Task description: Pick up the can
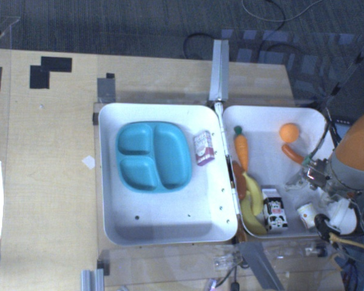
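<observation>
Because the can leans against the left bin wall beside the blue tray, the gripper hovers well right of it; whether its pincer is wide or narrow cannot be told.

Overhead slant onto both bins

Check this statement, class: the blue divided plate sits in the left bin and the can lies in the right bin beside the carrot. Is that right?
One detail is wrong. The camera view shows the can lying in the left bin, just right of the blue divided plate, which does sit in that bin. The carrot is in the right bin, across the wall between the bins.
</observation>
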Tool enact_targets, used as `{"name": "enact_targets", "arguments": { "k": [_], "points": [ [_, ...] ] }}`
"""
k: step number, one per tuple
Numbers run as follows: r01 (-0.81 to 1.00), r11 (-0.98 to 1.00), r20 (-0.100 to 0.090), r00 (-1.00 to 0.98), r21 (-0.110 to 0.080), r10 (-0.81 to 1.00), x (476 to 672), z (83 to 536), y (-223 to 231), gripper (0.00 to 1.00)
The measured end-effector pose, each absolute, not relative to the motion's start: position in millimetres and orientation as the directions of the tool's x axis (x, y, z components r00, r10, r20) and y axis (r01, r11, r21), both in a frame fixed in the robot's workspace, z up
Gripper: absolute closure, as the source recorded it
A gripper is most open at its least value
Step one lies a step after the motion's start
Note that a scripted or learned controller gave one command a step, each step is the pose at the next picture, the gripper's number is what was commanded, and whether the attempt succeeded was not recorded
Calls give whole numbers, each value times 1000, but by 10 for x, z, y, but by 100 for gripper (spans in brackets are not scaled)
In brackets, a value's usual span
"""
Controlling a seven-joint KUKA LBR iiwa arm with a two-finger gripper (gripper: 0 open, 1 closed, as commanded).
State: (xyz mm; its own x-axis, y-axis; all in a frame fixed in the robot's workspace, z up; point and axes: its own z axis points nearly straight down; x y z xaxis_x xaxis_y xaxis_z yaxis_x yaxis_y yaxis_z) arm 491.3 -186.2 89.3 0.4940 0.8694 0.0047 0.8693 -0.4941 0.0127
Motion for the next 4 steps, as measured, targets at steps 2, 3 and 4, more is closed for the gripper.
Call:
{"name": "enact_targets", "arguments": {
  "k": [2,3,4],
  "points": [
    [714,-701,2,701,4,714,5857,2109,-1840,100],
    [721,-693,1,693,6,721,5872,2212,-1825,100],
    [694,-720,3,720,6,694,6366,3456,-1938,100]
  ]
}}
